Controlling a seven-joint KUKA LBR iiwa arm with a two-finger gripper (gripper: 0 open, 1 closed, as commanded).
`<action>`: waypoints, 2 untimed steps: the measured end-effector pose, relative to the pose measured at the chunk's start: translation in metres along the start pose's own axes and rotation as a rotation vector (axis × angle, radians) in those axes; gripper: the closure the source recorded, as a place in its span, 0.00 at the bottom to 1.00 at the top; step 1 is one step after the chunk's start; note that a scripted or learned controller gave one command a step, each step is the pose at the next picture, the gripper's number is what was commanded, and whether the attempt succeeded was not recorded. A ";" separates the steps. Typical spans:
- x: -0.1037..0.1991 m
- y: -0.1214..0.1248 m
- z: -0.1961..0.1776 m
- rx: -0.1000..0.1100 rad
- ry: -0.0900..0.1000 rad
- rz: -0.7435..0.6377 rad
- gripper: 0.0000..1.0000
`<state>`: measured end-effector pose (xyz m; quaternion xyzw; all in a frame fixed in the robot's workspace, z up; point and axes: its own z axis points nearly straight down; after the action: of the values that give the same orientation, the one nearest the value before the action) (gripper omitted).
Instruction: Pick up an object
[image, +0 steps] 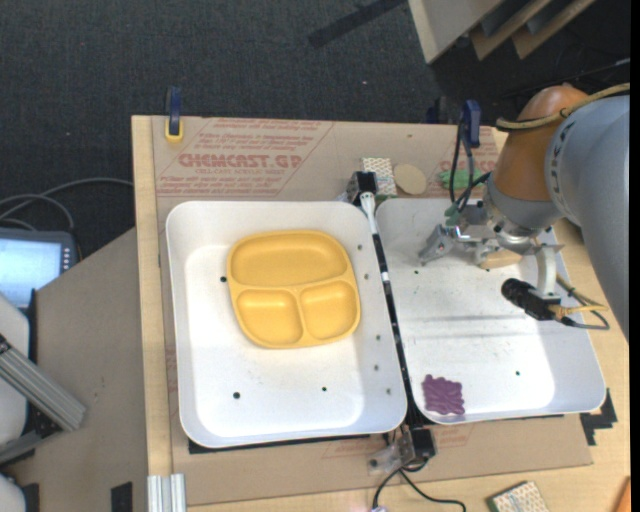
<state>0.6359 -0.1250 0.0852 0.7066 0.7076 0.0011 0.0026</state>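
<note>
Purple knobbly cluster (444, 395), probably light, soft, slightly squashy, lies at lower-left corner of right bin (560, 390), well apart from tool (462, 243). Pinch across its middle. Tool spread or pressed together: cannot tell.

The gripper (450, 240) hangs over the far end of the right shallow white bin (560, 395). Nearer the viewer from it, the bin floor lies open as far as a small bumpy purple lump (443, 395) by the near rim. To its view-left, the raised bin rims (385, 300) form a ridge. Beyond the ridge, a yellow three-compartment plastic plate (293, 287) fills the middle of the left white bin (200, 380).
</note>
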 end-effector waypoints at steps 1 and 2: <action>-0.045 -0.075 0.000 0.011 0.003 0.007 0.00; -0.060 0.008 0.000 -0.003 -0.002 -0.002 0.00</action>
<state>0.6439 -0.1854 0.0857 0.7060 0.7082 0.0016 0.0045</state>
